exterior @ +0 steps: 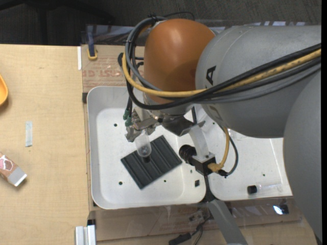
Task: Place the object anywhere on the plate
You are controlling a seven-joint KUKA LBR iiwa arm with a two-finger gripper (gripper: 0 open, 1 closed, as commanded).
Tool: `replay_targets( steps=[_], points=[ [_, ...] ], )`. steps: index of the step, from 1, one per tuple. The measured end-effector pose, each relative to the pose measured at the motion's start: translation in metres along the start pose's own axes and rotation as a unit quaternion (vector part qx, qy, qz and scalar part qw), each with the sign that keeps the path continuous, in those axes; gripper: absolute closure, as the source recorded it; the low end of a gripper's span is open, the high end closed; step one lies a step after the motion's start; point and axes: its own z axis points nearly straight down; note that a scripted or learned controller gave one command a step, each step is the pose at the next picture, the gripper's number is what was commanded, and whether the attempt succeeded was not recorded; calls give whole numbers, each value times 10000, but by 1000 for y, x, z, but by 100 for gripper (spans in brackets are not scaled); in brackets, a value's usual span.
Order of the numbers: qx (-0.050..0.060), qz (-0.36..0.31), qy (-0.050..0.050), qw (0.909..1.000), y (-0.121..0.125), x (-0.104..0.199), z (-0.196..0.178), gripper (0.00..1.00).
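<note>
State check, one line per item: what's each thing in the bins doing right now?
gripper: over the left bin, just above the black ribbed plate, a clear tube below its tip
clear tube: upright or nearly so, lower end on the plate
black ribbed plate: flat on the floor of the left bin, turned at an angle
left bin: holds the plate
right bin: small dark-capped clear item lying near its front edge

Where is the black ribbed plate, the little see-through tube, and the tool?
black ribbed plate (158, 162): camera view, on its grooved top, right of the tube.
see-through tube (144, 149): camera view, on its clear body above the dark end.
tool (138, 129): camera view, at the metal tip over the tube.
</note>
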Motion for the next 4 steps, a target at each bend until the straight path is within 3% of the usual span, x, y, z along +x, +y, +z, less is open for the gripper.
replay_targets(
  steps=[1, 4],
  points=[
    [-2, 4, 0, 10000, 0, 0, 0, 0],
    [-2, 4, 0, 10000, 0, 0, 0, 0]
  ],
)
